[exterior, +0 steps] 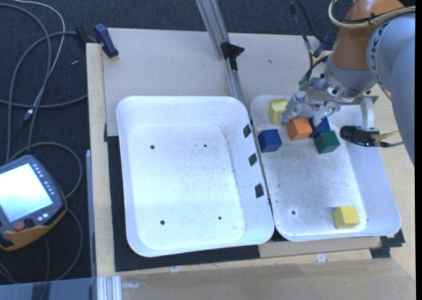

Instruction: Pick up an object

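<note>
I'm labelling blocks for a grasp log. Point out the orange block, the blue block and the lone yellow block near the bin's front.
orange block [299,128], camera view, top face.
blue block [269,140], camera view, top face.
yellow block [345,216], camera view, top face.

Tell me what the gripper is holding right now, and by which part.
Cannot tell: the gripper sits low over the orange block, but no hold is visible.

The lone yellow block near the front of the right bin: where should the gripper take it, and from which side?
Come straight down on the yellow block and pinch its two opposite flat sides. It sits alone on the right bin floor with free space all round, so probably any pair works.
</note>
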